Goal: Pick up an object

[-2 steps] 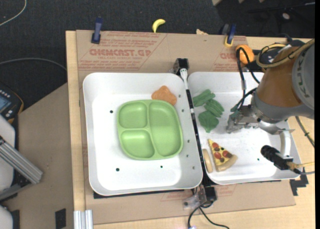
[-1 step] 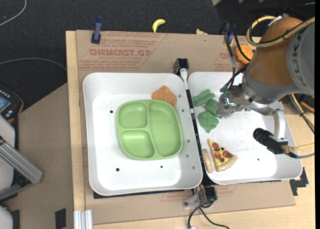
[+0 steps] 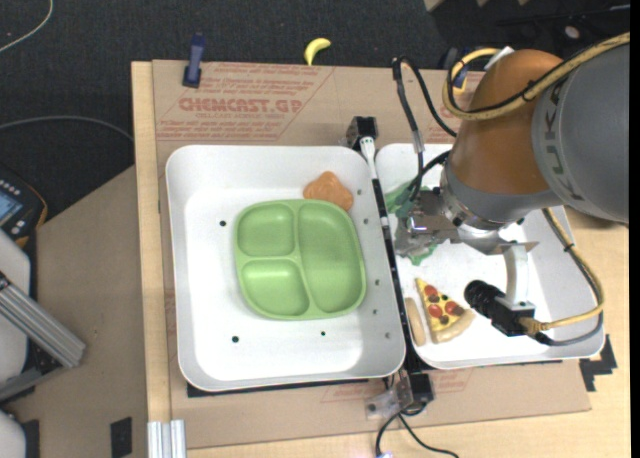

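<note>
- KUKA arm point(image 3: 520, 136): reaches in from the right and hangs low over the right bin point(image 3: 575, 291), covering much of it.
- Left bin point(image 3: 190, 246): holds a green divided plate point(image 3: 300, 258) with an orange piece point(image 3: 328, 189) at its far edge; both lie untouched.
- Gripper point(image 3: 418, 231): sits near the right bin's left wall; its state cannot be told, and no object is seen held.
- Pizza-slice toy point(image 3: 443, 310): lies free on the right bin floor, so the pick appears not yet done.
</note>
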You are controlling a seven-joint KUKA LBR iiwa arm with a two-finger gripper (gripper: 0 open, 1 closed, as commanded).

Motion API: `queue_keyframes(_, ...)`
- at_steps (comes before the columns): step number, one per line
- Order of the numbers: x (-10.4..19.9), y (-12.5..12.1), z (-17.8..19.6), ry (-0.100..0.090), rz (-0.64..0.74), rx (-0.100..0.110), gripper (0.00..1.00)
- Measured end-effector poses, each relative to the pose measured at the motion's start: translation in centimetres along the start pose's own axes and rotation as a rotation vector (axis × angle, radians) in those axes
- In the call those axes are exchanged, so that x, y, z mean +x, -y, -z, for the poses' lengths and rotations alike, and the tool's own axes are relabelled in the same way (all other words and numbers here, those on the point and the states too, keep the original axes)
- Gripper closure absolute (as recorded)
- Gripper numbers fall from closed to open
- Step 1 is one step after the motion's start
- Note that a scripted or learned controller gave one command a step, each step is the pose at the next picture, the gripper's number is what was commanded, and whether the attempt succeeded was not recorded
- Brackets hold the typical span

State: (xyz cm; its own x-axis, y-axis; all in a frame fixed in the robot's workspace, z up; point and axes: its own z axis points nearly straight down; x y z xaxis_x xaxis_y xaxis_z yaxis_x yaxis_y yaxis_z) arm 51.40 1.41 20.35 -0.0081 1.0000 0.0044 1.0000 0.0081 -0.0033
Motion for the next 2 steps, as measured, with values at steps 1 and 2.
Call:
queue_keyframes(1, -4.1, -4.0, -2.0, 0.006, -0.011, -0.006, 1.00)
queue_keyframes(2, -9.0, -0.7, 14.5, 0.008, -0.013, -0.023, 1.00)
